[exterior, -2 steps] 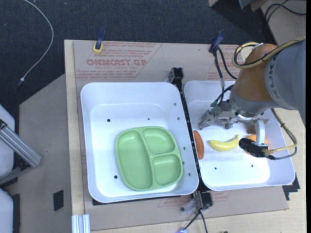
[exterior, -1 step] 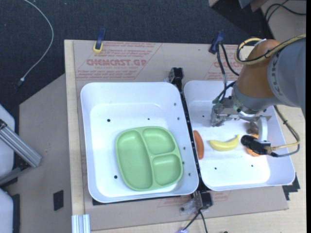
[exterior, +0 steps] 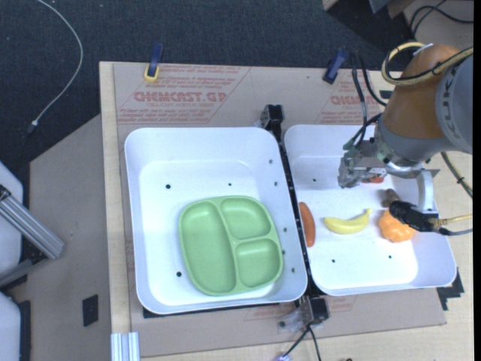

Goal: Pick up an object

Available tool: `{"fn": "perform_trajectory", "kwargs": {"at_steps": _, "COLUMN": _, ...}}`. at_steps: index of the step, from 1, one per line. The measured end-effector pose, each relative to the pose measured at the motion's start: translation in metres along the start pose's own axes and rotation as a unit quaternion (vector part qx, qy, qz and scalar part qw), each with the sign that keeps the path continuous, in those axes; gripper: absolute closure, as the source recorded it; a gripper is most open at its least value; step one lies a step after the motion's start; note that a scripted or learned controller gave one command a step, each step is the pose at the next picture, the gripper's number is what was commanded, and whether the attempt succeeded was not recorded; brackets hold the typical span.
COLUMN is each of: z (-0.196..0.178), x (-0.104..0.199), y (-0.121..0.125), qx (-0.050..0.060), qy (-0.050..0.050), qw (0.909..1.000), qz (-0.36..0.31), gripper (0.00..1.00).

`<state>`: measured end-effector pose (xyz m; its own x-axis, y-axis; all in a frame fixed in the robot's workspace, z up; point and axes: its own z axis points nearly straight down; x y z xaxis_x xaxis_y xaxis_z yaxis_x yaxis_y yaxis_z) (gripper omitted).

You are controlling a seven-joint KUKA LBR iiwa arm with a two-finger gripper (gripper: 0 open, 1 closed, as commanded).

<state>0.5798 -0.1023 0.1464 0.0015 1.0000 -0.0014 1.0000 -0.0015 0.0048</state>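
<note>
Camera view: hand (exterior: 359, 173) hovers over the upper half of the right bin (exterior: 331, 273); can't tell how it's set. Nothing seen in it. Below it in the same bin: banana (exterior: 347, 222) mid-bin, carrot (exterior: 307, 223) along the left wall, orange object (exterior: 396, 227) just right of the banana, partly under a black part of the arm. Left bin (exterior: 150, 201) holds a green divided tray (exterior: 228, 243). Both bins on the bench (exterior: 120, 96).
</note>
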Motion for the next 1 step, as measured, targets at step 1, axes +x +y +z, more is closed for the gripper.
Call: {"fn": "perform_trajectory", "kwargs": {"at_steps": 1, "z": -0.0632, "x": 0.0040, "y": 0.0054, "qx": -0.002, "qy": 0.000, "qw": 1.0000, "qz": -0.002, "gripper": 1.00}}
